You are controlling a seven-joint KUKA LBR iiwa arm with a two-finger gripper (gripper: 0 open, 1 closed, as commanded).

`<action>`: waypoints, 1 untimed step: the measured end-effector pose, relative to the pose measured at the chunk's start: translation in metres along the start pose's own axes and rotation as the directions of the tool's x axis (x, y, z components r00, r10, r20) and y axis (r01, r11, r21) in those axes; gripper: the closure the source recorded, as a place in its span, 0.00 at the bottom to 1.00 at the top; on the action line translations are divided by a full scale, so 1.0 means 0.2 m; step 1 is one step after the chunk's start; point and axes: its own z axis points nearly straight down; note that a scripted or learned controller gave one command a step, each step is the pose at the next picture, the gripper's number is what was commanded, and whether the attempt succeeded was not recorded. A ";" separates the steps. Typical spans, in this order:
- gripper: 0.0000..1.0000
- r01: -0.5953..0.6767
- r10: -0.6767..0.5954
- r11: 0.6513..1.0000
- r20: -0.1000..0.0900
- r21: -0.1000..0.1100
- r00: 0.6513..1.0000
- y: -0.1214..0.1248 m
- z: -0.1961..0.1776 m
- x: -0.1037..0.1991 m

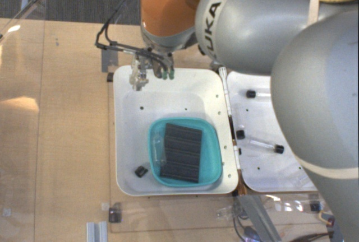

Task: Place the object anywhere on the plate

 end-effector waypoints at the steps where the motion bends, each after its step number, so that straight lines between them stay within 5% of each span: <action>1: 1.00 0.183 -0.183 0.983 0.001 0.000 0.983 -0.01 -0.67 -0.07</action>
